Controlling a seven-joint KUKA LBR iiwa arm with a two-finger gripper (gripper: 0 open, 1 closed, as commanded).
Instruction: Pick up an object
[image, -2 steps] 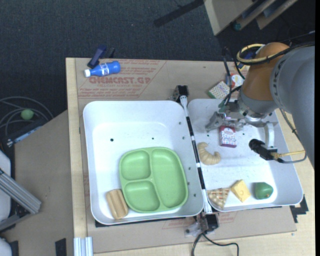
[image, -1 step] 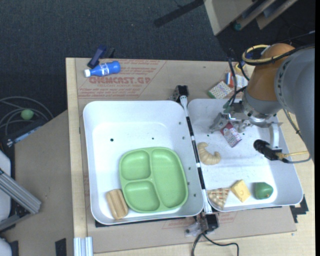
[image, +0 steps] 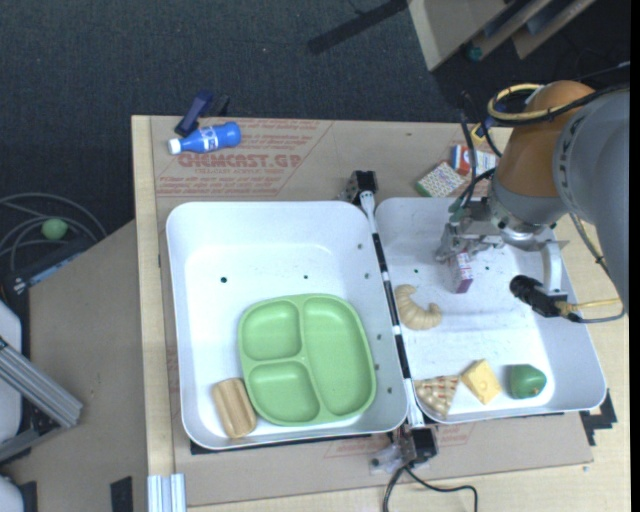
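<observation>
My gripper (image: 461, 256) hangs low over the back of the right bin (image: 520, 330). A small pink-purple object (image: 464, 276) sits right at its tip, touching or nearly touching it; whether it is gripped is hidden from this angle. In front of it lies a tan croissant (image: 418, 308). Along the bin's front edge sit a pizza-like wedge (image: 437, 393), a yellow cheese wedge (image: 482, 381) and a green round item (image: 526, 380).
The left bin (image: 200, 260) holds a green divided plate (image: 303, 357) and a tan bread piece (image: 233, 406) at its front left corner. A blue bottle (image: 205, 137) lies on the bench behind it. Small printed boxes (image: 441, 180) lie behind the right bin.
</observation>
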